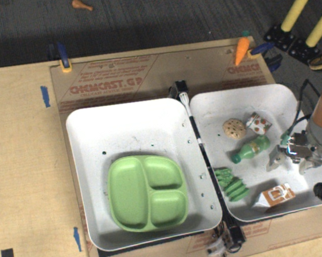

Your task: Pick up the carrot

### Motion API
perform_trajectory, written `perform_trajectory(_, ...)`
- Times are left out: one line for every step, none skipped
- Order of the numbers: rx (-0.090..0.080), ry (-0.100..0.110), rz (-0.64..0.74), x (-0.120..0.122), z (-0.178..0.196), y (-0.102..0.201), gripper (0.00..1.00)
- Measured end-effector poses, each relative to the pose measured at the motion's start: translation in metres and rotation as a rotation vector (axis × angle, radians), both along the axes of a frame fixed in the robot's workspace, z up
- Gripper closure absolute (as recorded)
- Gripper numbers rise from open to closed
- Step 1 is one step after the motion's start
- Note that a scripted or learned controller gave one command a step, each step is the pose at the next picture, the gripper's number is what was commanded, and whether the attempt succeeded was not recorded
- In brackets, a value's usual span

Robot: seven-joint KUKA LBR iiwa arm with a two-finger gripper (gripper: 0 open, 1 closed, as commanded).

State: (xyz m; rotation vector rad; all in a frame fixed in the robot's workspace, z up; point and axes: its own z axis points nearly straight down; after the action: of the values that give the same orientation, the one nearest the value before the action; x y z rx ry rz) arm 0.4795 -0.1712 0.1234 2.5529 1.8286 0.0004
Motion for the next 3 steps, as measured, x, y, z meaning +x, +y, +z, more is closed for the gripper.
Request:
perform_trajectory(0.018,0.005,0.044,0.001,-0.02,-0.036,0.0)
perform_trajectory(0.017,0.005,0.043,0.001,-0.02,-0.036,0.0)
perform_trajectory(0.001,0.001,-0.131,0.0,-0.007,-0.014,0.0)
